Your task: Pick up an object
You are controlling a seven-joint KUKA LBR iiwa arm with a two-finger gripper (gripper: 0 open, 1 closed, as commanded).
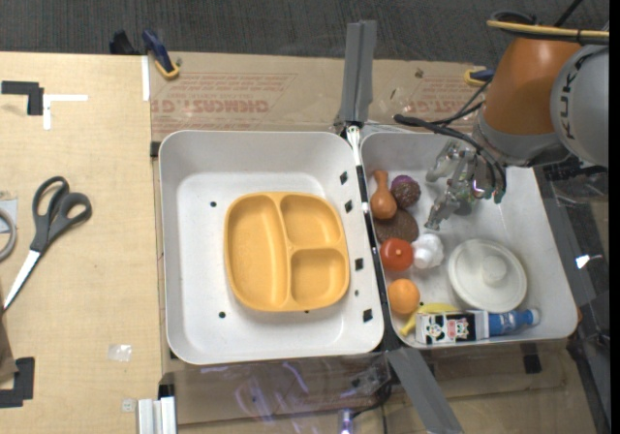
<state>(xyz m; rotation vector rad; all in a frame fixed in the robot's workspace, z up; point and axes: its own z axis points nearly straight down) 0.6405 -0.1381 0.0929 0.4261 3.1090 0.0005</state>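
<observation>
My gripper (448, 201) hangs over the back of the right bin (542, 229), fingers pointing down and left, spread apart with nothing between them. Left of it lie a purple onion (406, 192), a tan gourd-shaped piece (383, 198) and a brown round item (396, 226). Below the fingertips sit a red tomato (396, 254), a small white object (427, 251), and an orange (403, 295). A white bowl (487, 273) rests upside down at the lower right. A milk carton with a blue cap (470, 325) lies along the front wall.
The left bin (184, 229) holds a yellow divided plate (288, 251). Scissors (44, 224) lie on the bench at far left. A grey divider bar (356, 74) stands between the bins at the back.
</observation>
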